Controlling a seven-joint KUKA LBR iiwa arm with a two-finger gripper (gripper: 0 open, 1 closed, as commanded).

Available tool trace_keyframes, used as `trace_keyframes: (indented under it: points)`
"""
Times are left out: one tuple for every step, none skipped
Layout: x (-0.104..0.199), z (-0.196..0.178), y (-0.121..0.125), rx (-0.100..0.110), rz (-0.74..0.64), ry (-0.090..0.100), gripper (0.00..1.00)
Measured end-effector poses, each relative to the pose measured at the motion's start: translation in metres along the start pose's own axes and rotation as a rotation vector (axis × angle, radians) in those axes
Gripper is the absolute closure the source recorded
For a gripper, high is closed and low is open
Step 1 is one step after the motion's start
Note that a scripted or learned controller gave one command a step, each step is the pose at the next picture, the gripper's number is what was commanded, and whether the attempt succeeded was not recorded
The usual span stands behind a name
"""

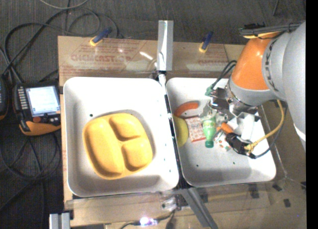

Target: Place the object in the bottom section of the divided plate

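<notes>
Two white bins sit side by side on the desk (69,54). The left bin (74,94) holds the yellow divided plate (118,145), centre-left of frame, with one long section along its left side and two smaller ones on its right. All sections look bare, so nothing has been placed.

The right bin (258,171) holds the clutter: a green bottle (209,132), a red-and-white printed packet (196,129), an orange-red flat piece (187,108), a yellow round item (181,131) against the bin's left wall, and a small orange piece (226,128).

The end effector (217,110) is right of centre, low over the right bin, directly above the green bottle's top end. Cannot tell whether it is released or clenched; wrist hardware and cabling hide it. No object visibly grasped.

Judgement: this is the pick step, with the target probably the green bottle, which lies in the right bin just beside the packet.

The next move needs a confirmed grasp, a lift clear of the wall between the bins, travel left, and a release over the plate section nearest the frame bottom. The main risk is dragging the packet along with the bottle.
</notes>
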State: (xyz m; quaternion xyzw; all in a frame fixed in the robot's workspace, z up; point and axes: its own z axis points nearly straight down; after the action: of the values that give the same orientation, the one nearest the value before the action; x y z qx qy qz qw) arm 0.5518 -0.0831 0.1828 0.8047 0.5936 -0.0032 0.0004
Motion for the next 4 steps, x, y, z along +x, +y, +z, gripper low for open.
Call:
trace_keyframes:
  points:
    - [0.087,0.000,-0.007,0.001,0.019,0.004,1.00]
    - [0.054,-0.051,-0.047,-0.001,-0.128,0.001,1.00]
    - [0.109,-0.021,0.006,-0.002,-0.297,0.002,1.00]
    - [0.151,-0.001,-0.020,-0.002,-0.658,0.005,1.00]
